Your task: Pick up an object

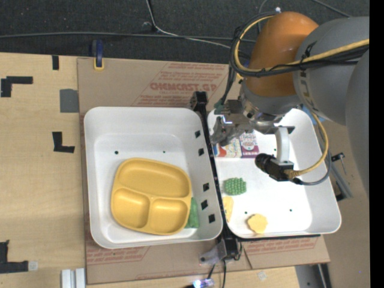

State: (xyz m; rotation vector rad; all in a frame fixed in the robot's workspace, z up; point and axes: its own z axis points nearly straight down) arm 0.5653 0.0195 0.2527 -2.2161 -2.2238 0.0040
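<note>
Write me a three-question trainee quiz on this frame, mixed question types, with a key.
1. True or false: the yellow divided tray lies in the right bin.
2. Which bin is the gripper over? A left bin; B right bin.
3. Fill in: the bumpy green object lies in the ____ bin.

Key: 1 false, it lies in the left bin. 2 B. 3 right.
</note>
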